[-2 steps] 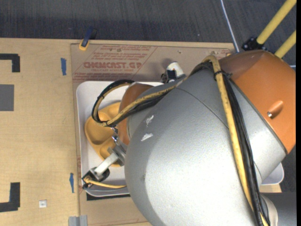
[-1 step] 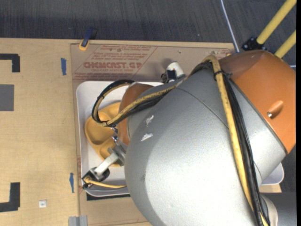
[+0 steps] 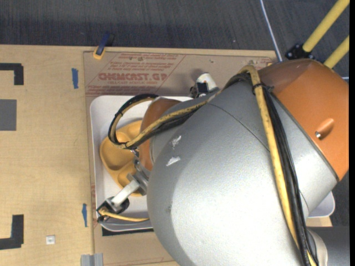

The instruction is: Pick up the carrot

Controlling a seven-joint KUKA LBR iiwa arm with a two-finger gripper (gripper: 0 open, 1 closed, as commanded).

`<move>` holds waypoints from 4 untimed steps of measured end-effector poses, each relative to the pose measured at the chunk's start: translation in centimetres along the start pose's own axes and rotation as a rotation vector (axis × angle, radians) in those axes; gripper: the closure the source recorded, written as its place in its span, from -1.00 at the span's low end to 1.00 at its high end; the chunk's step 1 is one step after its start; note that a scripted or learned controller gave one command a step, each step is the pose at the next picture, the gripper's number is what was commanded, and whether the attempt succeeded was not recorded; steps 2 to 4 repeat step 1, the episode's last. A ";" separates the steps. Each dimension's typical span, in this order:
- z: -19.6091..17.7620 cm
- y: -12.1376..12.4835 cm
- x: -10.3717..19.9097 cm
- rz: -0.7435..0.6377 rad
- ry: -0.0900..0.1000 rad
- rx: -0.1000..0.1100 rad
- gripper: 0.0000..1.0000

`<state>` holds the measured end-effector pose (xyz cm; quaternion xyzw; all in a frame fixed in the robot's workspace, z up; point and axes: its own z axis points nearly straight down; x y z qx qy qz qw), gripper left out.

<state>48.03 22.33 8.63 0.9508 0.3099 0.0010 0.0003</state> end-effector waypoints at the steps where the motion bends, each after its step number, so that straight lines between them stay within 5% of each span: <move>1: 0.0 0.0 0.0 0.000 0.000 0.000 -1.00; 4: 0.0 0.0 0.0 0.000 0.000 0.000 -1.00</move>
